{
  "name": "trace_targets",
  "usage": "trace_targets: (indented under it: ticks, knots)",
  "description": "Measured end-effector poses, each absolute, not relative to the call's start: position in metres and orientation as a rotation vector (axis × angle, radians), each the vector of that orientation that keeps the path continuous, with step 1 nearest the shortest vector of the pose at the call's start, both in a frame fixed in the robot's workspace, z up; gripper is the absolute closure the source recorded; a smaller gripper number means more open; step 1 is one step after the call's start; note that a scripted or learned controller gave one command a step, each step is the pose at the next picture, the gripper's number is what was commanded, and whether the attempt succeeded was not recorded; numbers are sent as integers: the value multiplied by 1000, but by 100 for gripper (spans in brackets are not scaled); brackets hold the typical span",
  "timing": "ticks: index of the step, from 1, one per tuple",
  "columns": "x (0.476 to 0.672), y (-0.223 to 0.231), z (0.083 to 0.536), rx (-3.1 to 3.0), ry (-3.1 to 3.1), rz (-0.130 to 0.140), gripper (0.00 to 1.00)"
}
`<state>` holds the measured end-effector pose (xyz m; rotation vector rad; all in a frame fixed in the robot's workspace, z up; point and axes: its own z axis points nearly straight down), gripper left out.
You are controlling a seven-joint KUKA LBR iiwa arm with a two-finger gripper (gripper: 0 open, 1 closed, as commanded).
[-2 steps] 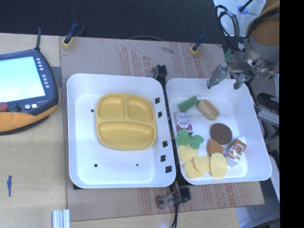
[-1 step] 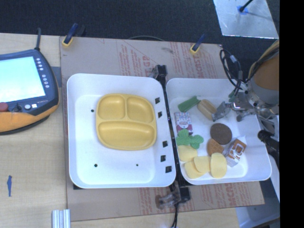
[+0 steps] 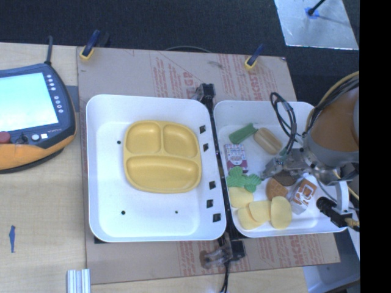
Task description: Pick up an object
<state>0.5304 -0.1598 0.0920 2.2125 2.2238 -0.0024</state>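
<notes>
Both bins (image 3: pixel 98 163) are smooth, glossy white plastic. The yellow divided tray (image 3: pixel 162 156) is matt plastic. The underlying sheet (image 3: pixel 153 72) is matt brown cardboard. The table (image 3: pixel 36 224) shows light wood grain.

Arm (image 3: pixel 333 130) lowered from right, tool (image 3: pixel 276 168) down.

Arm (image 3: pixel 333 130) cut off at the right side of the view; only wrist section and orange band visible. Gripper (image 3: pixel 282 166) blurred against cables, finger state unreadable. Brown round item (image 3: pixel 276 188) partly covered by the gripper assembly, identity unclear, possibly a cookie. Packet (image 3: pixel 303 194) at right bin edge partly under arm hardware, print too small to read. Small card (image 3: pixel 236 157) label illegible. Handheld pendant (image 3: pixel 30 118) cut off at left edge. Metal piece (image 3: pixel 78 280) clipped by bottom edge.
</notes>
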Motion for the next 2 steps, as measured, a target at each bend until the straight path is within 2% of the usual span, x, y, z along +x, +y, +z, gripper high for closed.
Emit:
trace_targets:
  ticks: [1,2]
  knots:
    - [504,-117,95,2209,2220,3,0]
    - [505,-119,106,2210,2219,1,100]
